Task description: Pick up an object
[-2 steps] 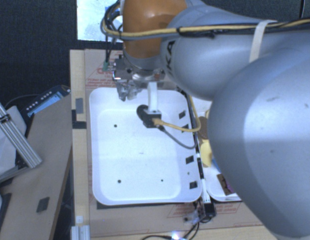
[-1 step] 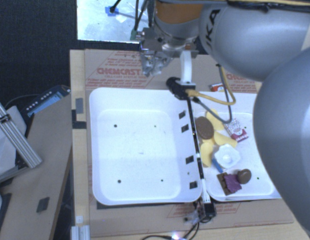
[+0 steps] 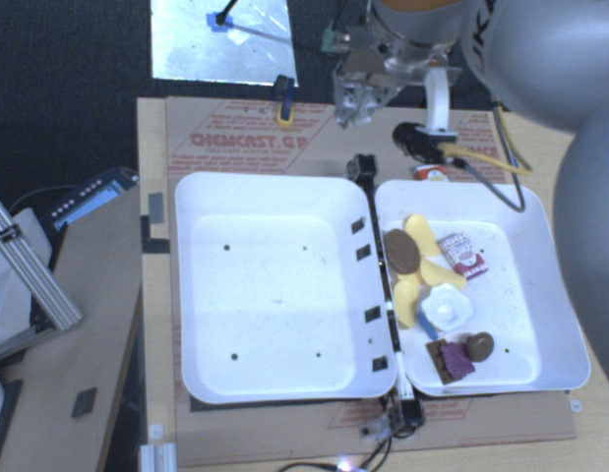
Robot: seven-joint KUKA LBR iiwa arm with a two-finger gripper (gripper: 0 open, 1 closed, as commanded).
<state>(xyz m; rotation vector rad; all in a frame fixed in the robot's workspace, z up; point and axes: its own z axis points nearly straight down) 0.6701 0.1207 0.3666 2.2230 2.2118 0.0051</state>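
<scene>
Cardboard sheet (image 3: 235, 141): brown with red print, lying flat on the pale worktop (image 3: 97, 293) and carrying both bins.
Surroundings: dark carpet beyond the worktop's far edge, with a shiny metal plate (image 3: 222, 28) on it; a blue and yellow clamp (image 3: 283, 101) sits at the cardboard's far edge.
Left bin (image 3: 270, 283): white and shallow, its right wall touching the other bin along a row of black clips.
Right bin (image 3: 540, 293): white, with everything gathered in its left half.
Brown disc (image 3: 402, 252): round and flat, near the bin's left wall, touching the yellow piece beside it.
Long yellow piece (image 3: 424, 239): its long axis slants from the far left toward the near right.
Second yellow piece (image 3: 407, 301): just nearer, long axis running roughly far to near.
Red and white packet (image 3: 463, 252): right of the long yellow piece, tilted.
White piece (image 3: 447, 310): rounded with a pale blue centre, overlapping the second yellow piece.
Purple-brown block (image 3: 450, 360): close to the bin's near edge, long axis slanted.
Small brown round piece (image 3: 479, 345): just right of the block.
Gripper (image 3: 358, 96): up over the cardboard's far edge, beyond the bins, well apart from all the pieces; whether it is released or clenched cannot be told.
</scene>
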